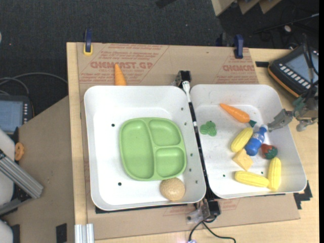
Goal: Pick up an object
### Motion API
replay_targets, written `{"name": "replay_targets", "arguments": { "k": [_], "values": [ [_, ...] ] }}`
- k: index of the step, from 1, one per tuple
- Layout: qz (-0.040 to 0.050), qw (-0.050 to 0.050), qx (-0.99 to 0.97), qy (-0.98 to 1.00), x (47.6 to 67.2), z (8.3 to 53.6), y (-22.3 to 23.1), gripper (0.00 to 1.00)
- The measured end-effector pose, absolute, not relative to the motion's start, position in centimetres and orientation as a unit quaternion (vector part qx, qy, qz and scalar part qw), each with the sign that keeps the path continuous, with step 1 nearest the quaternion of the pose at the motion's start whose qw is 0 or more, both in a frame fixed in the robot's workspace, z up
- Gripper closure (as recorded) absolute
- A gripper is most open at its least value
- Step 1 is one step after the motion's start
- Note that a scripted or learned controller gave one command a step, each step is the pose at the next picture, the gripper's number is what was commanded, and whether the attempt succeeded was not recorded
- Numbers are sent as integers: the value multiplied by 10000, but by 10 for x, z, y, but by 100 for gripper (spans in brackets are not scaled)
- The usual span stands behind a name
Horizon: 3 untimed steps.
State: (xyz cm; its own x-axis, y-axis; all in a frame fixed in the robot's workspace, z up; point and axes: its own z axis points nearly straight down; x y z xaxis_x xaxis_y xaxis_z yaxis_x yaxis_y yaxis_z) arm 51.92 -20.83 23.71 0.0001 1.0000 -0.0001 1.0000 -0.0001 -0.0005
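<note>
The right bin (217, 156) holds several toys: an orange carrot (235, 113), a green broccoli piece (208, 129), a yellow corn cob (241, 139), a blue bottle (255, 142), a small red and green piece (268, 152), a yellow block (244, 160), and two more yellow cobs (251, 179) (274, 173). My gripper (293, 121) hangs at the bin's right rim, just right of the carrot's tip. It looks open, and nothing is between its fingers.
The left bin (101, 110) carries a green divided plate (152, 148) and a tan round ball (172, 189) at its front. Another orange carrot (119, 75) lies on the board behind the left bin. A dark device (296, 72) sits at the back right.
</note>
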Motion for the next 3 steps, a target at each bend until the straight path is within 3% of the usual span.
{"name": "replay_targets", "arguments": {
  "k": [1,2,3],
  "values": [
    [12,54,-7050,-7092,530,155,-148,0],
    [9,21,-7074,-7068,519,81,-146,0],
    [-3,-12,-7079,-7063,520,95,-147,100]
  ]
}}
